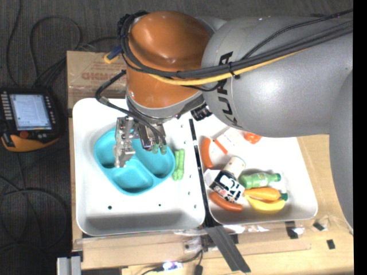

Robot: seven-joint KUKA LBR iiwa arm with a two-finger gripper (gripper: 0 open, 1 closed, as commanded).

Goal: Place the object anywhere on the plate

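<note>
A blue divided plate (135, 175) lies in the left bin (137, 213). My gripper (138, 146) hangs over the plate's upper half, open, with nothing between its fingers (121, 148). A slim green pod-like object (179, 164) lies just off the plate's right rim, against the bin's right wall. It sits to the right of my gripper and apart from it. The arm's orange band and grey body cover the bins' far side.
The right bin (304, 202) holds an orange carrot-like piece (206, 152), a black-and-white bottle (228, 183), a green bottle (259, 180), a yellow banana (266, 200) and a red piece (225, 203). A tablet (28, 114) rests on the floor at left.
</note>
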